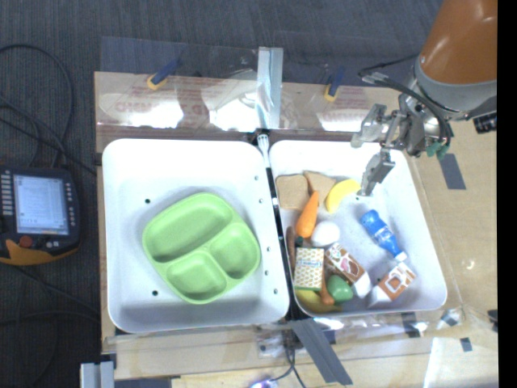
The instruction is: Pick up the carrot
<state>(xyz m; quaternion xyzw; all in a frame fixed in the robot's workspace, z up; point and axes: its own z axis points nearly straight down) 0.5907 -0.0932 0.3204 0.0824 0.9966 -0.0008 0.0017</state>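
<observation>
Carrot, an orange tapered toy with a green tip point(307, 214), lies in the right white bin point(428, 249), centre-left of that bin, slanting from upper right to lower left. We note it rests beside a tan bread slice point(292, 190) at its upper left and a white egg-shaped piece point(325, 234) at its lower right. A yellow banana-like piece point(342, 193) sits just right of its upper end. The two-finger gripper point(373, 173) hangs over the bin's upper right, apart from the carrot; its fingers look spread, with nothing between them. In the left white bin point(129, 168) we record a green three-compartment plastic plate point(202, 246). A blue bottle point(379, 230) lies right of centre.
</observation>
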